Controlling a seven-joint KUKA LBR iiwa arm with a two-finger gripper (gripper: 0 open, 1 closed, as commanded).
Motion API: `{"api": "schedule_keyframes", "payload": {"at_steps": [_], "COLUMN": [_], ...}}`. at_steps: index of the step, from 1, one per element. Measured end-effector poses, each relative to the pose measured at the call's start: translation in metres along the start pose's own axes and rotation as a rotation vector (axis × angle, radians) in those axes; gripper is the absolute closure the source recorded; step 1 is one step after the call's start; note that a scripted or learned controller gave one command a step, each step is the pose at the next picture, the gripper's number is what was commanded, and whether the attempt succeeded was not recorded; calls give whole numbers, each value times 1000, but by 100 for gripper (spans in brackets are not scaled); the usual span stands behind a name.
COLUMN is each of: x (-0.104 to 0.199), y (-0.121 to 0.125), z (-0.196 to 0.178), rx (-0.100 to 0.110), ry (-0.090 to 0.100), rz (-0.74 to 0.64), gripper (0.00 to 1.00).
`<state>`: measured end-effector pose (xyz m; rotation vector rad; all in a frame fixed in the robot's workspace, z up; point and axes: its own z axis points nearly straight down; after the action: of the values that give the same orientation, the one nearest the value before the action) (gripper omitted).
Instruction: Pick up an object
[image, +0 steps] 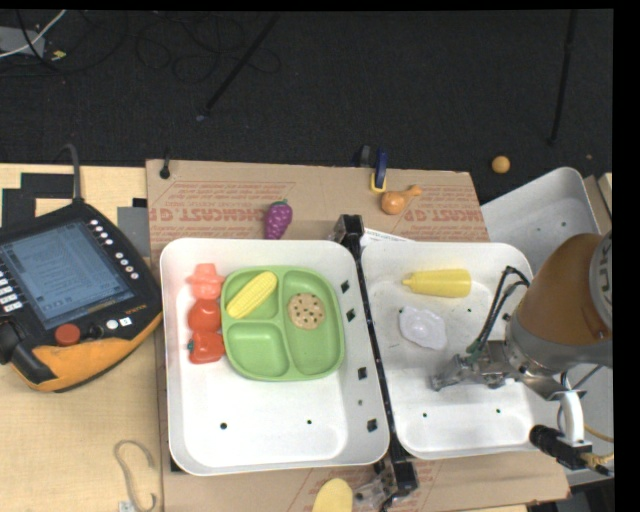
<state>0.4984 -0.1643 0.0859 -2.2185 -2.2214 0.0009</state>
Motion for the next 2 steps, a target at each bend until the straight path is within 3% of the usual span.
{"api": "schedule_keyframes", "payload": {"at_steps": [1,2], "x": [-2,3], "y": [0,5], "z": [-13,-73], "rx": [-2,-5], "ry": [0,-1], "rz": [6,1], "gripper": [100,100]}}
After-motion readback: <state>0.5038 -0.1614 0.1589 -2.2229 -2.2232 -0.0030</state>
